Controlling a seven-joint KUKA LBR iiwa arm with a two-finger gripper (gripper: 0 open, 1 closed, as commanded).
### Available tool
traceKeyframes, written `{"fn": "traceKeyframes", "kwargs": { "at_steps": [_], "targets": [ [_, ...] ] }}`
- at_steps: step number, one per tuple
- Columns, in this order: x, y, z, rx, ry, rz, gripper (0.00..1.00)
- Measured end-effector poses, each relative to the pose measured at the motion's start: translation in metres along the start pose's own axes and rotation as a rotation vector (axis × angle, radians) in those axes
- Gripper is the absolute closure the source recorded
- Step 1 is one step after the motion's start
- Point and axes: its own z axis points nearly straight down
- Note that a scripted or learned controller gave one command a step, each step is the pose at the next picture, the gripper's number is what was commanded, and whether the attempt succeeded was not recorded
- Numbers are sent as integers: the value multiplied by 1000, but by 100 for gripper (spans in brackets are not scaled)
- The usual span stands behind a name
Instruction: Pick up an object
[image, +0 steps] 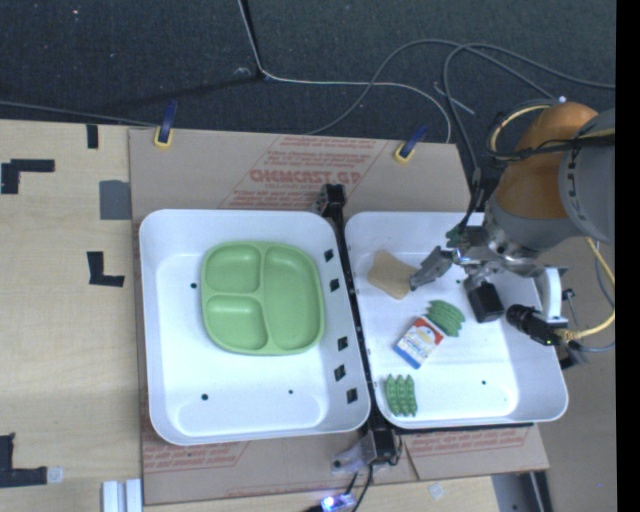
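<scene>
Tan sponge-like block looks like the pick target: it lies in the right bin, far-left part, close to the divider between the bins. Jaws hang just right of it, low over the bin floor. One dark finger angles down-left toward the block; I can't make out the second finger clearly, so can't tell if the jaws are open or closed. Nothing visible between them, so I'd say no grasp yet.

Outward from there:
- Green leafy piece lies just near-side of the jaws, next to a small blue and white packet tilted on the bin floor.
- Ribbed green item sits well apart, at the near-left edge of the same bin.
- Left bin holds a green divided plate, flat, roughly centred.
- Both bins sit on a cardboard sheet clamped at the far edge, presumably to stop them sliding on the counter.

Judgement: approach phase. The wrist is tilted, likely to reach the block from the right. Risk is nudging it against the bin wall.
</scene>
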Motion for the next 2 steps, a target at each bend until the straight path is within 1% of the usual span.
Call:
{"fn": "traceKeyframes", "kwargs": {
  "at_steps": [1,2],
  "targets": [
    [9,-1,47,-1,0,0,0],
    [9,-1,36,-1,0,-1,100]
  ]
}}
